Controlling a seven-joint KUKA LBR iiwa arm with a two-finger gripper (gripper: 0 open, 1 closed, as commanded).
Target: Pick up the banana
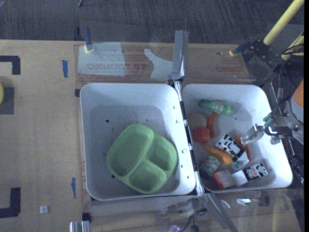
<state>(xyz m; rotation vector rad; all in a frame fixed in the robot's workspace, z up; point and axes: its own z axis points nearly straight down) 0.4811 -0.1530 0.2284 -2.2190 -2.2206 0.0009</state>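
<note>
End effector (251, 135) low over right bin (263, 100), near its right wall, just above a cow-print carton (230, 146); finger spread cannot be told. Nothing seen between the fingers. Banana not identifiable among the clutter. Second cow-print carton (256, 170) at near right. Left bin (96, 100) holds green tray (142, 157). Worktop (38, 129) lettering illegible.

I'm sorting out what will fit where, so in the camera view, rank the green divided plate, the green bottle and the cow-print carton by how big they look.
Largest to smallest as they look:
1. green divided plate, by far
2. green bottle
3. cow-print carton
The last two look close in size, so their order is unsure.
</note>
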